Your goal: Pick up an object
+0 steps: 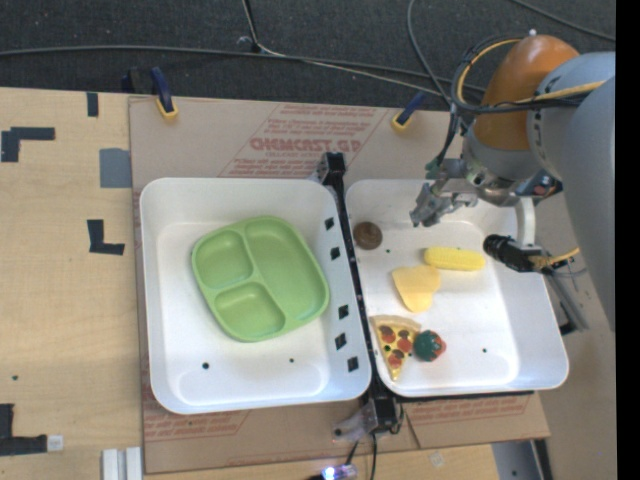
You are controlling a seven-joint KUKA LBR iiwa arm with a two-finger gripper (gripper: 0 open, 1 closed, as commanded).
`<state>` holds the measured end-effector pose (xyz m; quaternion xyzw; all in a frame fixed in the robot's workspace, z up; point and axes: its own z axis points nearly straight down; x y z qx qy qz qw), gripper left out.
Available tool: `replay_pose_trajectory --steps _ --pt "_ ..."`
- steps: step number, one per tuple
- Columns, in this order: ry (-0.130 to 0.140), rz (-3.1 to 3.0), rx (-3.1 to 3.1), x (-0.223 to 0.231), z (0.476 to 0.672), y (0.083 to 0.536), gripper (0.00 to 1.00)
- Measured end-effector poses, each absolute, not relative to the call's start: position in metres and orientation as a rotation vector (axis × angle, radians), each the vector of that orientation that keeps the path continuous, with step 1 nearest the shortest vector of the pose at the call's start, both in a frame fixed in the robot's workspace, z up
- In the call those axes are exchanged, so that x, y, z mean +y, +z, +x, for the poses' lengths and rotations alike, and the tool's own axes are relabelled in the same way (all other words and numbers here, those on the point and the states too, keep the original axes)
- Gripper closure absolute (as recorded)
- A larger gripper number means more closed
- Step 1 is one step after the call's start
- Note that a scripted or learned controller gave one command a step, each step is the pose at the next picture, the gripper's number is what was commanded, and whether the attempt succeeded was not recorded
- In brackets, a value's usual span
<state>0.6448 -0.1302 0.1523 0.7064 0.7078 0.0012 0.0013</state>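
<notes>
The right bin (pixel 500 363) holds a small brown ball (pixel 368 235), a yellow corn cob (pixel 454 259), a pale yellow wedge of cheese (pixel 415 287), a pizza slice (pixel 393 343) and a small green and red piece (pixel 429 345). My gripper (pixel 431 208) hangs over the back of this bin, above and slightly left of the corn cob, to the right of the brown ball. Nothing shows between its tips.
The left bin (pixel 170 368) holds a green three-part tray (pixel 259 276). A black divider (pixel 341 268) runs between the bins. Clamps (pixel 163 98) pin the cardboard at the back. Cables loop over the arm at upper right.
</notes>
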Motion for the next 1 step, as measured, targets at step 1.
replay_pose_trajectory --steps 1 --pt "0.005 2.216 2.222 -0.1236 0.6538 0.2021 1.00"
